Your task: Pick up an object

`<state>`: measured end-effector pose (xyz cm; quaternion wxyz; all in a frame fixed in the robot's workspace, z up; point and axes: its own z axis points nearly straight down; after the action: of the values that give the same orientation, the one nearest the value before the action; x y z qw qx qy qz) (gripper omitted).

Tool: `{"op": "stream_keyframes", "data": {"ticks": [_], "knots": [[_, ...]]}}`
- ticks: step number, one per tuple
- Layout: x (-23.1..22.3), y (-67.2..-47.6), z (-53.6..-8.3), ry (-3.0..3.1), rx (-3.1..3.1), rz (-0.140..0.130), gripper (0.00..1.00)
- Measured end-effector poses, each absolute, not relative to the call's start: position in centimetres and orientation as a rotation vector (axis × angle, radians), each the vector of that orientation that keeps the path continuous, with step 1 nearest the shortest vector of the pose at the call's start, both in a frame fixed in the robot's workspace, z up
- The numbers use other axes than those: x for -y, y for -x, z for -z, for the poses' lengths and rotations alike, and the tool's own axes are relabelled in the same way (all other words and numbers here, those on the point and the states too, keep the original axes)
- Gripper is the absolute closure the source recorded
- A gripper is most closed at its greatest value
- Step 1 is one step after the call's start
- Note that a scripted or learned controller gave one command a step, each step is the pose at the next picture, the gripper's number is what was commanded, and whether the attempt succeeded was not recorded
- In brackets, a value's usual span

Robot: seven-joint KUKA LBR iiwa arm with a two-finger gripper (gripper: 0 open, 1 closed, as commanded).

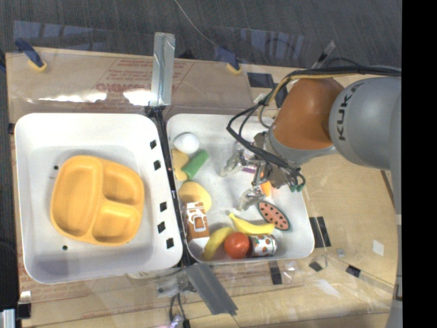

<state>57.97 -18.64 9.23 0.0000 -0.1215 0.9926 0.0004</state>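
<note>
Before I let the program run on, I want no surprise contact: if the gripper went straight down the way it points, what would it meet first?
Most likely bare floor of the right bin, between the gripper fingers. The watermelon slice and banana lie just beside that line; depth is unclear, so a finger might graze one.

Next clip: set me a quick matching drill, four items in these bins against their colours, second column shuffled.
Items:
1. divided tray
2. egg
3. block beside the egg
4. tomato

Colours:
A. red
B. white
C. yellow-orange
D. green

Pairs: 1-C, 2-B, 3-D, 4-A
</note>
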Motion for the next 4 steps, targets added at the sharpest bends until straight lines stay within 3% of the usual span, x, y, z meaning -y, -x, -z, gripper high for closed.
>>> {"op": "stream_keyframes", "data": {"ticks": [3, 4], "knots": [[20.6, -57.2, -9.2, 0.513, -3.099, -0.001, 0.00], [20.4, -57.4, -10.4, 0.521, -3.094, 0.000, 1.00]]}}
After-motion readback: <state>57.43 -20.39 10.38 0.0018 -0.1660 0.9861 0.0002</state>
